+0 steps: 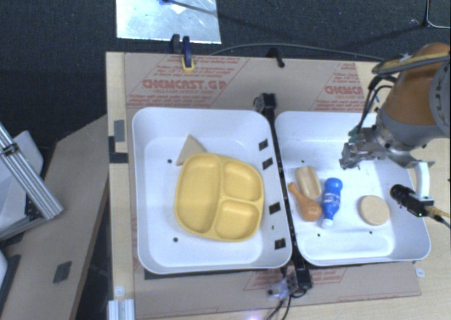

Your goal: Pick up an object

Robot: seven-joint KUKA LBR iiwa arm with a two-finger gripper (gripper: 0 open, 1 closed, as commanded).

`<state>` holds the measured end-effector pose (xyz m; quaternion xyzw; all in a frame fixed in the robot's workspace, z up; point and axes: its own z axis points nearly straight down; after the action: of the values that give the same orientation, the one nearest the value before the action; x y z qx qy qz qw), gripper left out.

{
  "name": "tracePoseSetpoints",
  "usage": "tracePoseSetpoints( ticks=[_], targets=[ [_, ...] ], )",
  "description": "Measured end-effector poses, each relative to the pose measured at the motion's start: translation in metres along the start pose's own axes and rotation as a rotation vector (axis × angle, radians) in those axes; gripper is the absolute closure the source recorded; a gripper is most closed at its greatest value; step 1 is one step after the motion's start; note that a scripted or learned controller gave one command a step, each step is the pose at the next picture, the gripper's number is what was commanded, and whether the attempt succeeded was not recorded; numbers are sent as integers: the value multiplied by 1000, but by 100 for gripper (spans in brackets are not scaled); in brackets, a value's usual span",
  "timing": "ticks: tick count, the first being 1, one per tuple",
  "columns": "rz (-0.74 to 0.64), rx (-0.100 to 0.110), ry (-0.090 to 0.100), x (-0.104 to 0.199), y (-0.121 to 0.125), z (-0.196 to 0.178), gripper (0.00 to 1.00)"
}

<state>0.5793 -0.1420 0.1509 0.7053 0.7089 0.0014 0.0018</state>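
Blue bottle, roll and disc lie loose in the right bin, within the gripper hovering above, finger state unreadable.

Dark speckled carpet lies beyond the tan bench, a shiny metal plate on the floor and an aluminium rail at left.
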Motion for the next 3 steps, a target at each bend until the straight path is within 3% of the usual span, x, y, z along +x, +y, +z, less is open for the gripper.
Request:
tracePoseSetpoints(
  ticks=[2,3],
  targets=[
    [-1,-2,0,4,7,-88,100],
    [-1,0,0,4,9,-105,100]
  ],
)
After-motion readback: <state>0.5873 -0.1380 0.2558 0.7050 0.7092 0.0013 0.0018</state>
